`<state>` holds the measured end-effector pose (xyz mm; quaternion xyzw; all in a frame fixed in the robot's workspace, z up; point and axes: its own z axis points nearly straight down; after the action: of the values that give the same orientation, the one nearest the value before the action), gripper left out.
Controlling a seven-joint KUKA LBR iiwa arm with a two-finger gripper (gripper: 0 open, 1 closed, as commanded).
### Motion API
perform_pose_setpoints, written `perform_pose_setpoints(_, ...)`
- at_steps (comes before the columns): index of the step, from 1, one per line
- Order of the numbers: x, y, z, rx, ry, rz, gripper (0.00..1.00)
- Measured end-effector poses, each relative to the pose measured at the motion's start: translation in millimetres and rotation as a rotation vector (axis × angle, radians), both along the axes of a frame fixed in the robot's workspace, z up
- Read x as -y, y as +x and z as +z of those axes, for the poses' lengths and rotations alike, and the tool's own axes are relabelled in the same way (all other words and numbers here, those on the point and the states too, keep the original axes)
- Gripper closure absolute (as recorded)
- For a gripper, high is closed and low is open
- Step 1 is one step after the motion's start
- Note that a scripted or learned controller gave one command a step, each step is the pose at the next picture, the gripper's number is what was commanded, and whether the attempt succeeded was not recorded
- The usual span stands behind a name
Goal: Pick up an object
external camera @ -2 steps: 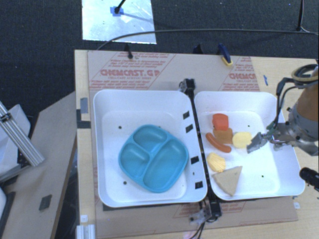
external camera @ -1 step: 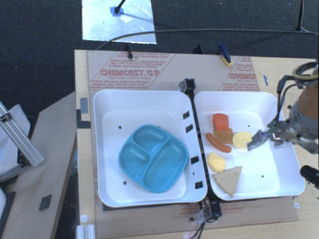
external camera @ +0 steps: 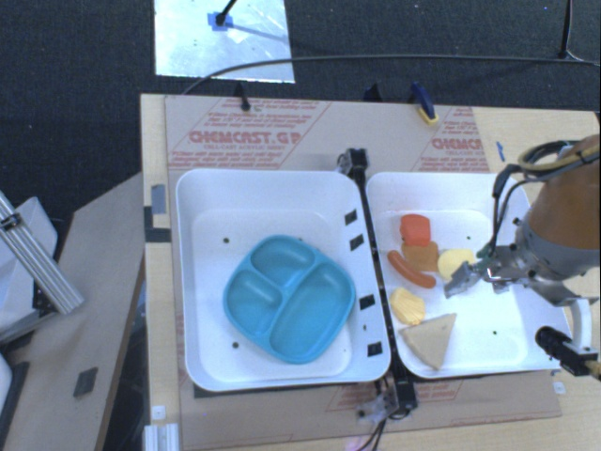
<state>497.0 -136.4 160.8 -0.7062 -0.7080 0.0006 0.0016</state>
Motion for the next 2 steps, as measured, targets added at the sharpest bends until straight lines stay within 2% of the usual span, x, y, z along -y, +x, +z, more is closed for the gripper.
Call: perform_pose_setpoints(2,5.2,3.9,-77.1,0.004,-0.002,-0.002,0.00)
